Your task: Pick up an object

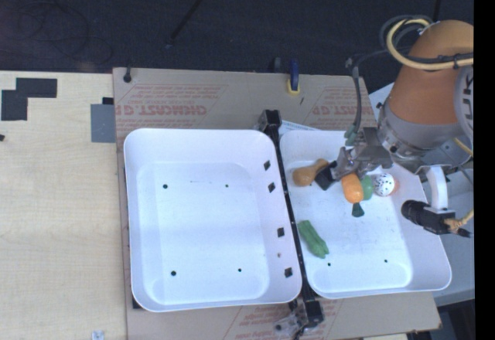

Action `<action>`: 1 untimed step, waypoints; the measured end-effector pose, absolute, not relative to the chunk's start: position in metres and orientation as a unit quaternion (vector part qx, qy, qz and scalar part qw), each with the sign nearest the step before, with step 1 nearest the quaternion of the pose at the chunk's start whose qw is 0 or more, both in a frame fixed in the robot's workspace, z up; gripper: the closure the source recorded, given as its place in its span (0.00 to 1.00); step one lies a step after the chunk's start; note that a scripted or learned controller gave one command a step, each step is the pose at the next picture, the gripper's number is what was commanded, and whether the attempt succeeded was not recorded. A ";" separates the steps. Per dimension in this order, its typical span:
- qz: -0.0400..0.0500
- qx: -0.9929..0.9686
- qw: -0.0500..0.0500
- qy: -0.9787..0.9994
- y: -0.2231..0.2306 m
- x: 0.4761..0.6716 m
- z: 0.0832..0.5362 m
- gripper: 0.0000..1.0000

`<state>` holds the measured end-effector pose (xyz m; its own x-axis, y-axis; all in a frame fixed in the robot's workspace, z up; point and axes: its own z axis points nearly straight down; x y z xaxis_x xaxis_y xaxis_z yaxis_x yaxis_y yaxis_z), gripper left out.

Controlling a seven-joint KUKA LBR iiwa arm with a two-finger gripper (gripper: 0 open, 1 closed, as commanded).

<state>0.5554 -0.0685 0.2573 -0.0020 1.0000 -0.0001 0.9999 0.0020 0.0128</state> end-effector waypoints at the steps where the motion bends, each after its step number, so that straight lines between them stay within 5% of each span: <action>1: -0.003 0.706 -0.004 0.709 -0.017 0.565 0.185 1.00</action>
